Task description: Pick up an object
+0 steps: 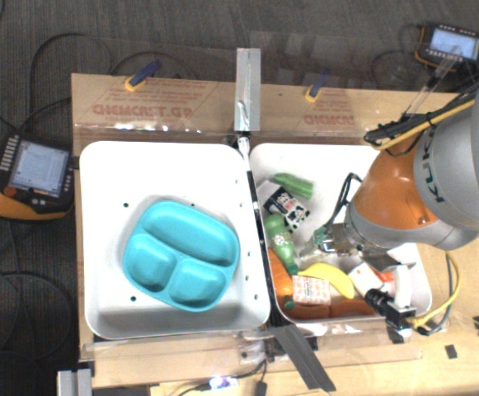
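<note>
1. Scene layout: two white bins sit side by side on the bench. The left bin (99, 221) carries a blue divided tray (181, 252). The right bin (338, 157) carries a cluster of small objects along its left and near sides.

2. Arm position: the arm (437, 188) enters from the right, and its orange band hangs over the middle of the right bin. The gripper (331, 239) sits below the wrist, low in the bin, at the right edge of the cluster.

3. Candidate object: the yellow banana (331, 277) lies just toward the near side of the gripper, close under it. Its long axis runs roughly left to right across the bin, tilting toward the near right corner.

4. Neighbouring objects: an orange carton (309, 295) lies touching the banana on the near side. A green object (293, 184) and a black-and-white spotted item (287, 207) lie to the far left of the gripper, apart from it.

5. Critical relation: the banana is the nearest object to the gripper. A short shift toward the near side would, in my judgement, place the gripper above it.

6. End-effector state: the wrist body hides the gripper's tip. Whether it is spread or pressed together cannot be told, and no object is seen held in it.
</note>
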Controlling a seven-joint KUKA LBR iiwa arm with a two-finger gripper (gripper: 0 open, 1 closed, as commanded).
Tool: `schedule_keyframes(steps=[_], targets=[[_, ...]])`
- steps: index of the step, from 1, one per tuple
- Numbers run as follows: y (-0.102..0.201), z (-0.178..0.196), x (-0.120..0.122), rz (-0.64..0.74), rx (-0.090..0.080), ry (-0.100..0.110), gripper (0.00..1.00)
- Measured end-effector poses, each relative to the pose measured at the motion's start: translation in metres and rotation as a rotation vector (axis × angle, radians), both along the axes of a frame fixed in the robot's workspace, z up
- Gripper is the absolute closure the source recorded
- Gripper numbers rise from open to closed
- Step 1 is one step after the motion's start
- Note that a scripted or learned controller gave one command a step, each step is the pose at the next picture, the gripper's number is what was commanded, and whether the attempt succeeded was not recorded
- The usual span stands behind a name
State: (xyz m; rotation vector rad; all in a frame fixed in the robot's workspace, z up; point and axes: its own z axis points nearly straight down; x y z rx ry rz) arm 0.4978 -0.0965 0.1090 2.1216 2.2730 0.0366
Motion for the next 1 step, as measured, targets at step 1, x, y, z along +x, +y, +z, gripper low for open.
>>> schedule_keyframes(steps=[1], targets=[[0.0085,0.0725,0.0282,0.013,0.003,0.045,1.00]])
